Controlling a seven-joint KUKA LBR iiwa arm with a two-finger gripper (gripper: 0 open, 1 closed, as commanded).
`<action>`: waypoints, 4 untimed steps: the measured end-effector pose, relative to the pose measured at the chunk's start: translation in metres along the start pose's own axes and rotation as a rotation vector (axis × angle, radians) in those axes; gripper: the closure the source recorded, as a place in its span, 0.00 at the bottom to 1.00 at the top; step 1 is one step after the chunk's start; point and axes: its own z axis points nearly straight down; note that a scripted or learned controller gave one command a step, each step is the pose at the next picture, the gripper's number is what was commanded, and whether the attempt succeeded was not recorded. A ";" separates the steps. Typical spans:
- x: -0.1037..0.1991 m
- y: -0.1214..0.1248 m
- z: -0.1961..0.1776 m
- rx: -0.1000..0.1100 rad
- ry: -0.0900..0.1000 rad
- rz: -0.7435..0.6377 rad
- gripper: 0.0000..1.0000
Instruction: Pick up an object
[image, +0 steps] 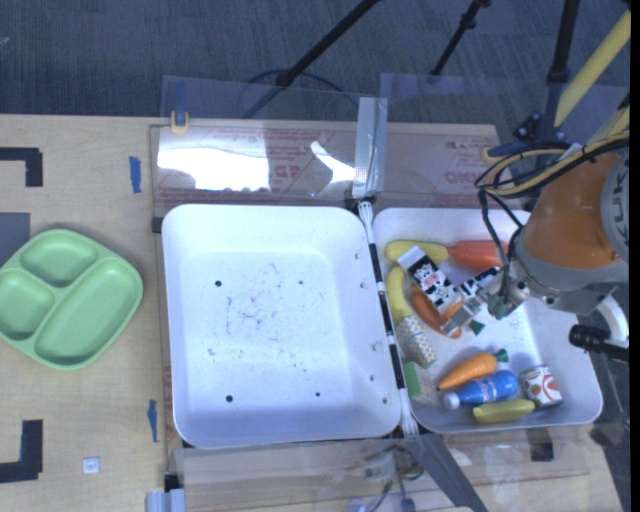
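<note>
A: What lies nearest the camera in the right bin (590, 405)?

B: Along its near wall, a yellow-green banana-like piece (503, 410) lies with its long axis left to right. Touching it on the far side is a blue bottle (482, 389), pale cap pointing left, and just right of both sits a white and orange ball (540, 384).

A: And behind those?

B: An orange carrot (470, 368) slants from lower left up to right, its green top at the right end. Left of it a pale corn cob (418, 340) runs diagonally near the bin's left wall.

A: Where is the tool?

B: The tool (497, 296) hangs over the middle of that bin, under the arm's orange band (570, 225), just beside a black-and-white spotted box (430, 278) and a second carrot-like piece (432, 313). Whether its fingers are spread or pressed together cannot be told; nothing is seen held.

A: Farther back?

B: A yellow banana (400, 275) curves along the left wall, and an orange piece (474, 254) lies left to right by the far wall.

A: Elsewhere?

B: The left bin (265, 320) sits alongside, and a green divided plate (66, 297) rests on the worktop (80, 420) at far left.
</note>
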 end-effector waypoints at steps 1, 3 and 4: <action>0.007 0.030 0.000 -0.003 -0.008 -0.065 0.00; 0.005 0.033 -0.013 -0.012 -0.012 -0.064 0.00; -0.060 0.030 0.024 0.026 0.034 0.038 0.00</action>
